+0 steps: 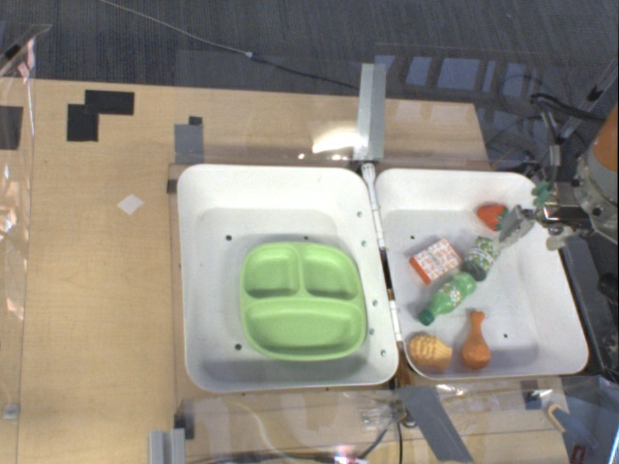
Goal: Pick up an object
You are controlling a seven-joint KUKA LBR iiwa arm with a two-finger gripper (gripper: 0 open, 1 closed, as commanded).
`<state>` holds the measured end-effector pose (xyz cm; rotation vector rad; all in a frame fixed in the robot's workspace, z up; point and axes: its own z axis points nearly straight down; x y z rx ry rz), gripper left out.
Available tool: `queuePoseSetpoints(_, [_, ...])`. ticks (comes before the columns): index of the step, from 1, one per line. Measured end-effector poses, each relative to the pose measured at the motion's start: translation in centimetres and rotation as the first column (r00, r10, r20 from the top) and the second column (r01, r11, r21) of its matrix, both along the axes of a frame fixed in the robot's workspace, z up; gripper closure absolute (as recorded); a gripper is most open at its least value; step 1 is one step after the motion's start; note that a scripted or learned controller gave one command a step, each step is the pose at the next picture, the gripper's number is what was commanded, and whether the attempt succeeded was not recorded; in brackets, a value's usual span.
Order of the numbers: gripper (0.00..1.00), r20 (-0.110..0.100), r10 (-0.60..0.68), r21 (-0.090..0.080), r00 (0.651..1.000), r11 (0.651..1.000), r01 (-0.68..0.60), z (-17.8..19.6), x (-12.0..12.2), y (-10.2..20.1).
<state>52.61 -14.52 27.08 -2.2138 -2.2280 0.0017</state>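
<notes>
1. Two white bins side by side on wooden bench (97, 288): left bin (208, 259), right bin (551, 307).
2. Left bin: green divided plate (303, 301), three compartments, lying flat at centre.
3. Right bin, pickable items:
   - red-orange item (490, 215) near back wall, partly hidden by arm tip.
   - small red-and-white patterned box (434, 259) left of centre, tilted.
   - green bottle (449, 298) lying on its side, diagonal, cap end toward lower left, just beside the box.
   - small dark-and-white bottle-like item (481, 256) touching or just beside green bottle's upper end; can't tell which.
   - tan bread-like item (430, 352) at front-left corner.
   - orange drumstick-shaped item (475, 342) just right of it, near front wall.
4. Gripper (517, 224) entering from right, over right bin's back-right area, between red-orange item and dark-and-white item.
5. Jaws: open or closed, cannot tell at this resolution. Nothing visibly between them.
6. Grey upright post (372, 109) behind seam between bins; black tape marks (97, 112) on bench, far left.
</notes>
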Motion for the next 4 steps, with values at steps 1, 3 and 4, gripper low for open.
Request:
queuePoseSetpoints(1, [0.0,0.018,0.07,-0.003,0.997,0.998,-0.07,-14.1,7.6,0.8])
queuePoseSetpoints(3, [0.0,0.066,0.229,-0.03,0.971,0.973,-0.228,-16.2,0.4,1.3])
queuePoseSetpoints(4, [0.0,0.029,0.403,-0.022,0.915,0.915,-0.403,-15.9,0.6,4.1])
